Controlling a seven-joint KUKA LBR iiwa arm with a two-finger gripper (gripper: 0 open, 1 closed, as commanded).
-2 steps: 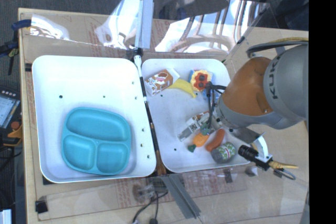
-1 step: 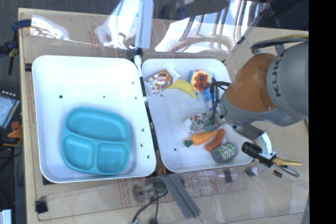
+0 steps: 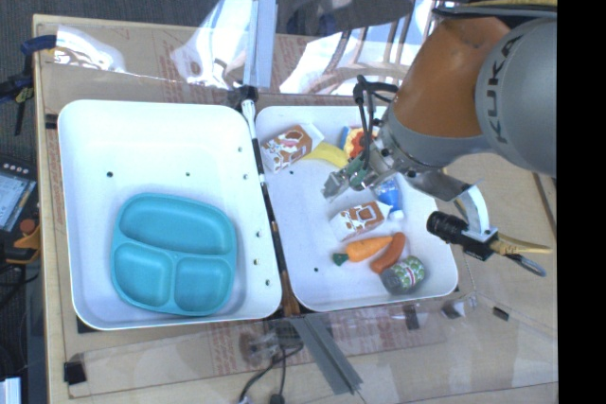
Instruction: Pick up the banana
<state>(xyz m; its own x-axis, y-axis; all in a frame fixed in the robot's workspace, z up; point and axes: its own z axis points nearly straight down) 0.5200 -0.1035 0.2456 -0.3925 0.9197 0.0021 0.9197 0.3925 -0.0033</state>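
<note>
Take the right bin (image 3: pixel 303 284) as your landmark. To its left, touching it, sits the left bin (image 3: pixel 85 137) with a divided tray (image 3: pixel 175 253) in its near half. Inside the right bin, a gingerbread house (image 3: pixel 289 145) lies at the far left, the banana (image 3: pixel 329 155) just right of it, and the gripper (image 3: pixel 348 175) over the middle. Nearer you lie a second gingerbread house (image 3: pixel 361 218), then a carrot (image 3: pixel 367 250) and a round can (image 3: pixel 405 274).

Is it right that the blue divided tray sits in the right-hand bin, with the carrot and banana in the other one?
Not quite. The camera view shows the blue divided tray in the left-hand bin; the carrot and banana lie in the right-hand bin.
</note>
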